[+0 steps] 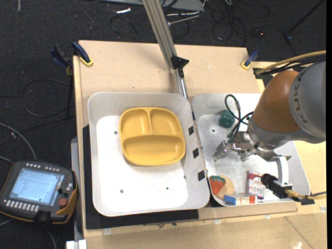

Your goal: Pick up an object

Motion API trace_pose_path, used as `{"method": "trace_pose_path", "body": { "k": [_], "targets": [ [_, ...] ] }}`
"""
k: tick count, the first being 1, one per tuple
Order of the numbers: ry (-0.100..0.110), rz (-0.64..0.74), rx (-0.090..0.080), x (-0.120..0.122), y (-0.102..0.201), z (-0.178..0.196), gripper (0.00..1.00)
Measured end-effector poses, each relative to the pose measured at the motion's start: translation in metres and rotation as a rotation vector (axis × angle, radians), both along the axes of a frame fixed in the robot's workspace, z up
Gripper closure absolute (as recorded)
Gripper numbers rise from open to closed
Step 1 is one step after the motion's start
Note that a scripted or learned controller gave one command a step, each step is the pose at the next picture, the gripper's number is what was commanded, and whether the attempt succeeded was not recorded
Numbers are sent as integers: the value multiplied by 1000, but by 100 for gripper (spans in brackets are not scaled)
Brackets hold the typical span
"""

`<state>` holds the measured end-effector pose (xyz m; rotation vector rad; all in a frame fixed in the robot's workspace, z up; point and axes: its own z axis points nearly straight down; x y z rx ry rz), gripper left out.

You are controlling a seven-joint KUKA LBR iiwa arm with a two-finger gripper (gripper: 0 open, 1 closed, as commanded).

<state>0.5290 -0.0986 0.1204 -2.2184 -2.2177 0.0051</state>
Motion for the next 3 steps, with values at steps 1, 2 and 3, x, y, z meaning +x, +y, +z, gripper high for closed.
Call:
{"method": "trace_pose_path", "body": {
  "k": [1, 2, 3],
  "targets": [
    [-6, 0, -1, 2, 0, 13, 100],
    [-11, 3, -2, 10, 1, 57, 100],
    [-11, 2, -3, 9, -8, 116, 100]
  ]
}}
